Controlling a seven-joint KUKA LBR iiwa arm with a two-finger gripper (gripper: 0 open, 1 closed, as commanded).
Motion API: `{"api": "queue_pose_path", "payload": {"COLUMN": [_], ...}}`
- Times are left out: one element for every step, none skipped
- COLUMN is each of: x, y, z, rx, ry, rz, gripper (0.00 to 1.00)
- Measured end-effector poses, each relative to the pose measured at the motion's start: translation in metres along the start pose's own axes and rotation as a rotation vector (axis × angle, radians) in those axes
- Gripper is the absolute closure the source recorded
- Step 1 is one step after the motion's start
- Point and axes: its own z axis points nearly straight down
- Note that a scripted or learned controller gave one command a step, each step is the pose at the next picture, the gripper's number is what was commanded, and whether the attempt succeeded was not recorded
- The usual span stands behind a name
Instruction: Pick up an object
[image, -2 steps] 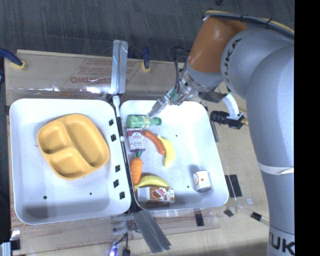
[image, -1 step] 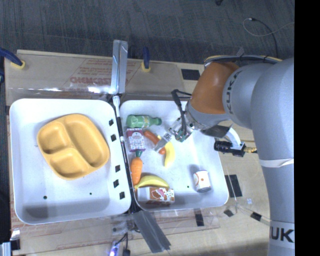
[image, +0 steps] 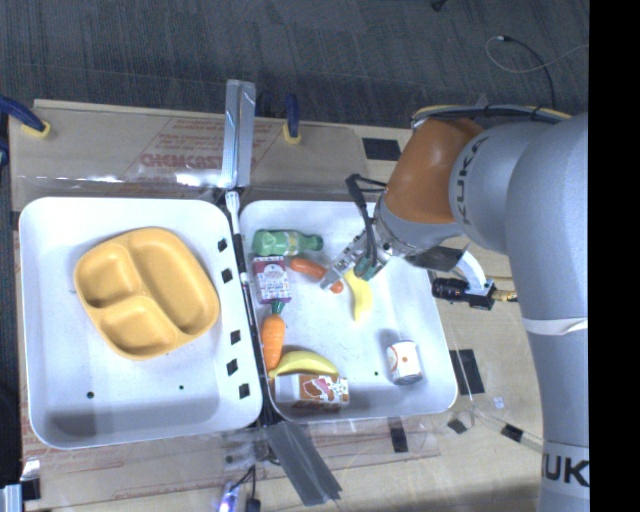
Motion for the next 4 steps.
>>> {"api": "queue_pose_path", "payload": {"x": [0.011, 0.012, 0.005, 0.03], "y": [0.035, 0.025, 0.062, 0.055], "z": [-0.101, -0.09, -0.12, -0.125], "rx": [-0.002, 0.0, -0.001, 0.0], "ry": [-0.001, 0.002, 0.0, 0.003], "rz": [0.092, -0.005, 0.143, -0.075], "gripper": [1.0, 1.0, 1.0, 1.0]}}
